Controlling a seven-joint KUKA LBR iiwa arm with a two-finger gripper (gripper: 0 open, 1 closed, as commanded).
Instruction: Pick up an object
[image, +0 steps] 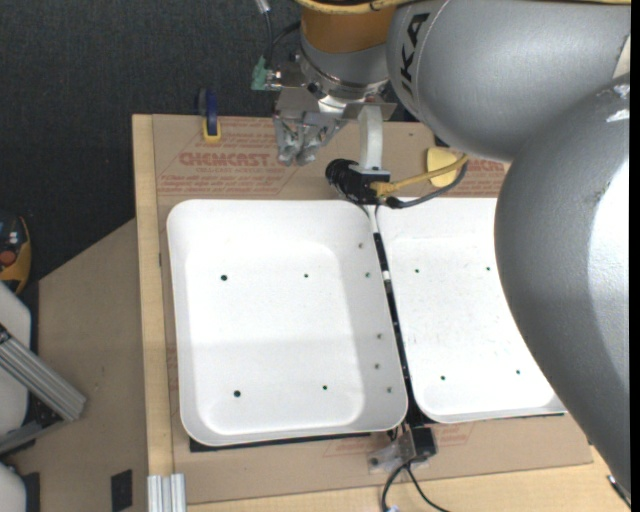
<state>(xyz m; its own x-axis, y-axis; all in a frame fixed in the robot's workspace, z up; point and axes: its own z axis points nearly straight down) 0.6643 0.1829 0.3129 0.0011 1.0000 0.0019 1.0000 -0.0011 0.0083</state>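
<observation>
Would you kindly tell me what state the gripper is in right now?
Grey metal gripper: open or closed cannot be told; it hangs over the brown board beyond the left shallow white bin.

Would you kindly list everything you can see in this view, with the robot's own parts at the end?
left bin: one, white, on the board, view's left.
right bin: one, white, beside the left bin, partly under the arm.
board: one, brown with red lettering, under both bins.
clamp: one, blue and yellow, on the board's far edge.
metal rail: one, grey, lower left, off the board.
gripper: one, grey, above the board's far edge.
arm: one, grey, orange band, from the right.
</observation>
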